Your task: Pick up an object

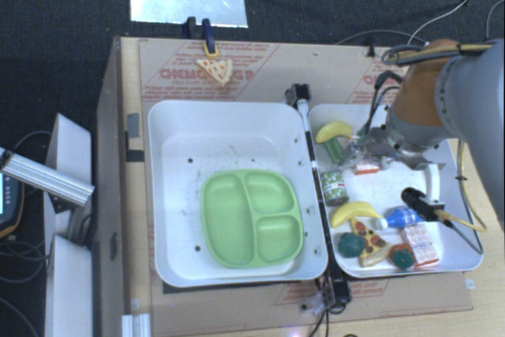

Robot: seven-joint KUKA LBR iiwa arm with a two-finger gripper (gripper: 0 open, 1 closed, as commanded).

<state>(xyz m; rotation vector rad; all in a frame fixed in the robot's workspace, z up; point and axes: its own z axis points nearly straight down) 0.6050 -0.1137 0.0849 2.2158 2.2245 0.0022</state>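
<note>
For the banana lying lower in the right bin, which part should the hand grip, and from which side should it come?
Grip the lower banana across its thick middle, coming from straight above. It lies flat and curved, arching toward the far side, with open white floor there. A pizza-slice toy and a dark green ball crowd its near side, so the fingers probably fit best across the arch, near and far.

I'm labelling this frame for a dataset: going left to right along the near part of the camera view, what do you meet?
Green divided plate → lower banana → pizza slice toy → blue bottle → red-and-white carton.
</note>
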